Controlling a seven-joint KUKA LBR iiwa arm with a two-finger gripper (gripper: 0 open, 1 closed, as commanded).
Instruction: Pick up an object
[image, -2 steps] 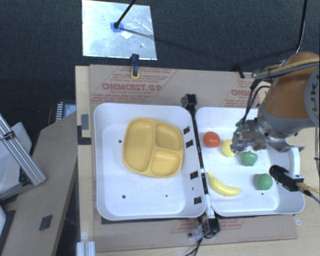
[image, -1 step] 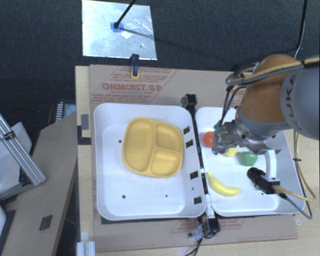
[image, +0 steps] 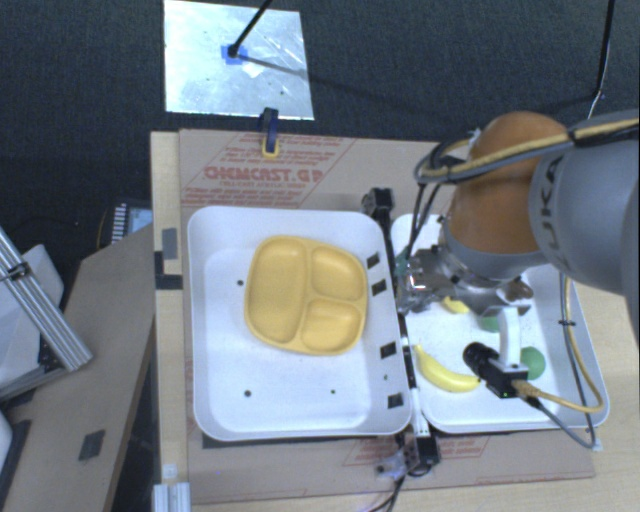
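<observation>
Hand (image: 452, 292) low in right bin (image: 572, 410), under the arm's wrist; cannot tell its state. No object seen held, so pick judged not yet done. Banana (image: 445, 371) lies just below hand; green pieces (image: 530, 362) to its lower right. Yellow divided plate (image: 305, 294) in bin at hand's left. Cardboard (image: 265, 172) reads "CHEMCAST".

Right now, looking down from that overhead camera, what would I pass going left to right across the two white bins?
Left white bin → yellow divided plate inside it → black clips along the seam between the bins → banana in the right white bin → green object near that bin's far side.
</observation>
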